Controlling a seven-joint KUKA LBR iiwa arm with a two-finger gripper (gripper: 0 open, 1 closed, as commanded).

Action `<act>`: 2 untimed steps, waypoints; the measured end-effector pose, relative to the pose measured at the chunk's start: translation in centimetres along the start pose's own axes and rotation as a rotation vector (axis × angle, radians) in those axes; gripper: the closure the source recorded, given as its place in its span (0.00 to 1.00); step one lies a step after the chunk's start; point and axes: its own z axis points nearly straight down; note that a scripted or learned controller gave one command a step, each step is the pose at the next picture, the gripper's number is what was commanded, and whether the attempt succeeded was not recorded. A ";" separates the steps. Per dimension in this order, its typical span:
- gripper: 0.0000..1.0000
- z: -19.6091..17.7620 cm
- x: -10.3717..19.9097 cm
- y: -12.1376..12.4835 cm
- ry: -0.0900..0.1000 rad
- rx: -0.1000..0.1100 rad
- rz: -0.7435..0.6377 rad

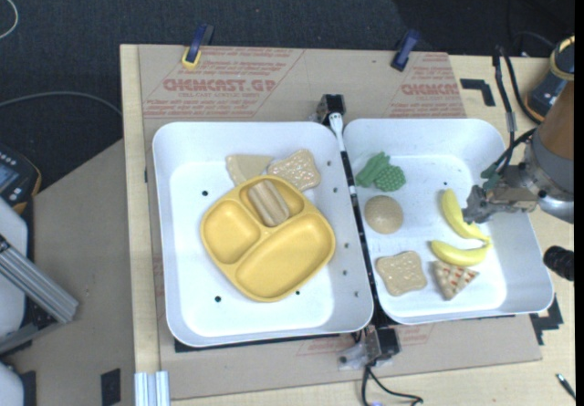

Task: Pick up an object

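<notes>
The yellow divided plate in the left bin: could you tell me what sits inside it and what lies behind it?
One small compartment of the yellow plate holds a tan ridged food piece. Behind its far rim lie a pale flat piece and a speckled toast slice, both partly covered.

Glossy yellow plastic tray [274, 260], smooth white bins [173, 213].
</notes>
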 end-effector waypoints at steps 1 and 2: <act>1.00 10.1 3.7 -0.5 0.007 0.015 -0.002; 1.00 3.5 16.6 -0.3 0.008 -0.002 -0.014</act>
